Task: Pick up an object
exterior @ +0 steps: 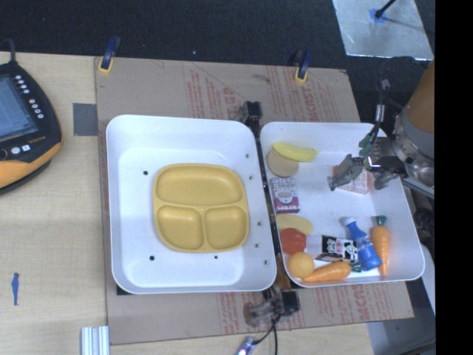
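Your gripper (362,170) hangs at the right bin's (414,268) two o'clock, jaws spread open over a small packet (358,186). Expect slippage: the packet lies flat.

- The arm (418,113) reaches in from the right edge, with its orange band at the upper right of the wrist
- The wrist sits low and leans toward the left
- The gripper (360,173) points left and downward, its two dark fingers spread apart, one angled left, one right
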`<act>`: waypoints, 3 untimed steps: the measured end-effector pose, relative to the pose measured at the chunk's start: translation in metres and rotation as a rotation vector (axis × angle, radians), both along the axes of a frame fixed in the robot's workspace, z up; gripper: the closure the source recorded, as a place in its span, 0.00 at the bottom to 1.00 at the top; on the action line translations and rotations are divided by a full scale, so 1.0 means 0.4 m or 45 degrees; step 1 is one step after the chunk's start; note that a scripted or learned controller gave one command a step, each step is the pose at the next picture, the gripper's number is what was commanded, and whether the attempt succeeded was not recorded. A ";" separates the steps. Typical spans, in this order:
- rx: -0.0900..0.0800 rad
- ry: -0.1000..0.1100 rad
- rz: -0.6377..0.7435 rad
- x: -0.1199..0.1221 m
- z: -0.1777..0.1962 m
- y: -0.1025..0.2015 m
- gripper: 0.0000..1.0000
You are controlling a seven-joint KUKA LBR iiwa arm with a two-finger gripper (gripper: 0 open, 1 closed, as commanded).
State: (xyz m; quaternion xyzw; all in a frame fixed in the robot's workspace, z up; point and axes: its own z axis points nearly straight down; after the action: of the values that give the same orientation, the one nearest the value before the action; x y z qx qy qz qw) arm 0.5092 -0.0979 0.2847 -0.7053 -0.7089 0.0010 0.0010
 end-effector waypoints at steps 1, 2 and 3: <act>-0.002 0.006 0.002 0.182 -0.273 -0.013 0.00; -0.004 -0.010 0.001 0.373 -0.473 -0.006 0.00; -0.005 -0.007 0.002 0.372 -0.473 0.010 0.00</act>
State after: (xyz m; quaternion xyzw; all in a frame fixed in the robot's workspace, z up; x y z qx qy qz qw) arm 0.6582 -0.0939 0.0953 -0.7048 -0.7094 0.0004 -0.0025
